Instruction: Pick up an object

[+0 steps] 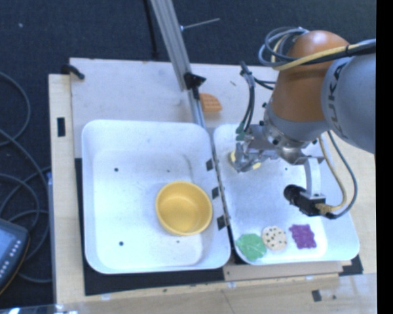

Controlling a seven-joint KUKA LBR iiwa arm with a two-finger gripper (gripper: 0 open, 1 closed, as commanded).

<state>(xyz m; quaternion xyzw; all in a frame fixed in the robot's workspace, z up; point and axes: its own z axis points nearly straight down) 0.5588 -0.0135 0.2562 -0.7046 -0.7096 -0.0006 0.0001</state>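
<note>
Across the pale bench (118,90) we count two shallow white bins side by side. We see one round yellow plastic bowl (183,207) in the left bin (118,142), sitting upright near that bin's lower right part. Along the near edge of the right bin (334,241) we count three small flat pieces in a row: a green leaf-shaped one (251,246), a pale round cookie-like one with dark dots (274,238), and a purple ragged one (303,235). One small orange item (210,103) lies on the bench beyond the bins, beside a slanted grey metal rail (173,41) that crosses the bins' far edge. Our grey arm with its orange band (308,77) hangs over the right bin's far left corner. Our hand (245,157) sits low there, with something small and yellowish at its tip; whether the hand is spread or pressed together, we cannot tell. A black fitting on a cable (302,200) lies over the bin beside it.
</note>
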